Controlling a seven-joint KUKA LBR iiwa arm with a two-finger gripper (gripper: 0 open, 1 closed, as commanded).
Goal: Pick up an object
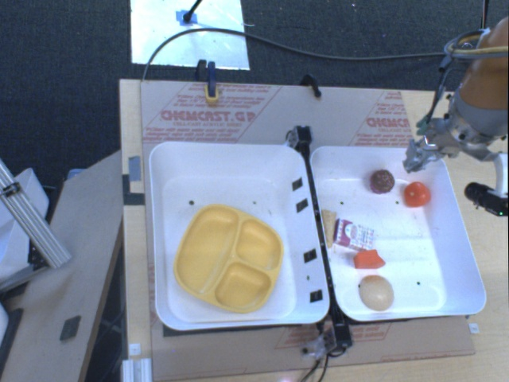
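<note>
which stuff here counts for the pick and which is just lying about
For the job: gripper, tomato, brown ball, small packet, orange piece, tan egg-shaped item, right bin.

Lying about: yellow divided tray, left bin, clamp.

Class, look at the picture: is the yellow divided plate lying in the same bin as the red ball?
No, the yellow plate lies in the left bin, while the red ball lies in the right bin.

Small objects in the right bin

Brown ball beside red tomato; printed packet, orange piece, tan egg nearer.
</note>
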